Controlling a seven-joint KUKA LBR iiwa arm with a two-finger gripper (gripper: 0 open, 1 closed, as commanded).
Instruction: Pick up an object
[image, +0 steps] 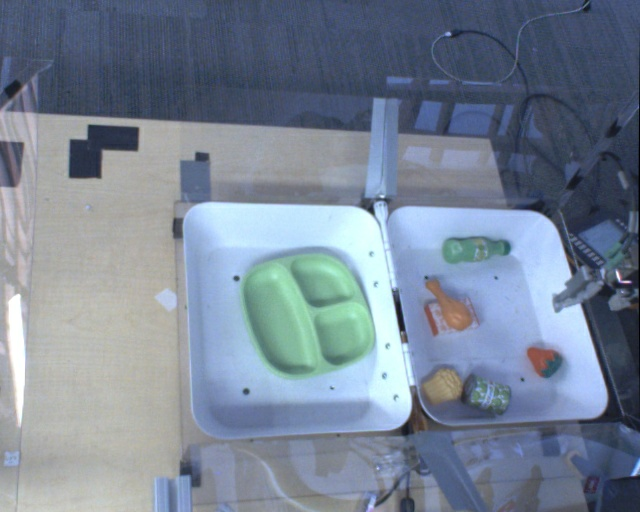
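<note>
The right bin (575, 300) serves as the reference throughout. Along its near wall lie two items just beside each other: a yellow lumpy object (442, 384) toward the divider side and a green can (487, 396) on its side. Slightly farther in, toward the bin's outer wall, sits a small orange-red object with a green tip (544, 362), well apart from the can. Near the bin's middle lies an orange item on a clear packet (449, 311). Close to the bin's far wall a green bottle (475, 249) lies on its side, neck pointing toward the outer wall.

At the outer rim of this bin, level with the orange packet, the gripper (580, 293) hangs at the edge; whether its fingers are apart or together cannot be told. Nothing is seen between them.

Against the bin's inner wall stands the left bin (215, 250), carrying a green divided tray (308, 314). Both bins rest on the pale wooden worktop (100, 300).
</note>
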